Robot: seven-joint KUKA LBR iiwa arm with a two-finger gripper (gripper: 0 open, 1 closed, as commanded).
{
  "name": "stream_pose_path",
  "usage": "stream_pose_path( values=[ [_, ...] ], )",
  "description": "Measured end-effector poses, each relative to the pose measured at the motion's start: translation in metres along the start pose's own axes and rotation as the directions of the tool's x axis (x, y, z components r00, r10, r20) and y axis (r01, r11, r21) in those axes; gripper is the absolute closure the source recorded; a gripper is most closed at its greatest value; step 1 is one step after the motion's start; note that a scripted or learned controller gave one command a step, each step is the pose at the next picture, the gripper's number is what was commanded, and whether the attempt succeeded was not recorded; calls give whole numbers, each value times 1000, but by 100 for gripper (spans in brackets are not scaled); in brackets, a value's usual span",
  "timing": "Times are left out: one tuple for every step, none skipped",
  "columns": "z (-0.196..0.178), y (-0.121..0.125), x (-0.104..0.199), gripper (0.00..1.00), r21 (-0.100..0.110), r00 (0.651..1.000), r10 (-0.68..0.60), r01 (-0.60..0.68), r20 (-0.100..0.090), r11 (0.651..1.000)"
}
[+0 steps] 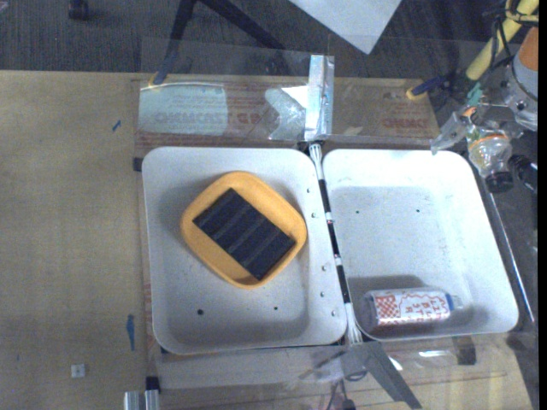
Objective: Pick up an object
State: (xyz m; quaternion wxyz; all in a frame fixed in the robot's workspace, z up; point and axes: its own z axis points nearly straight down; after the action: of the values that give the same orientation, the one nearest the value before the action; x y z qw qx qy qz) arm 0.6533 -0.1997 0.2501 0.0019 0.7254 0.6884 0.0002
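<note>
A yellow rounded-square object (244,228) with a dark ribbed panel on top lies tilted in the left bin (171,314), slightly above its middle. A small tube with a red and white printed label (408,307) lies on its side near the front edge of the right bin (402,195). The arm's end with my gripper (483,139) hangs at the far right corner of the right bin, just outside its rim, well away from both objects. Nothing is visibly in its grasp.
A narrow divider (329,237) separates the two white bins. Behind them stand a clear plastic sheet and a metal upright (318,96). Yellow cables (496,37) and hardware crowd the top right. Brown bench surface (68,229) spreads to the left.
</note>
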Motion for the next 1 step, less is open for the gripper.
stream_pose_path(
  values=[
    [78, -41, 34, 0, 6, 992, 126, -126, -2, 992]
  ],
)
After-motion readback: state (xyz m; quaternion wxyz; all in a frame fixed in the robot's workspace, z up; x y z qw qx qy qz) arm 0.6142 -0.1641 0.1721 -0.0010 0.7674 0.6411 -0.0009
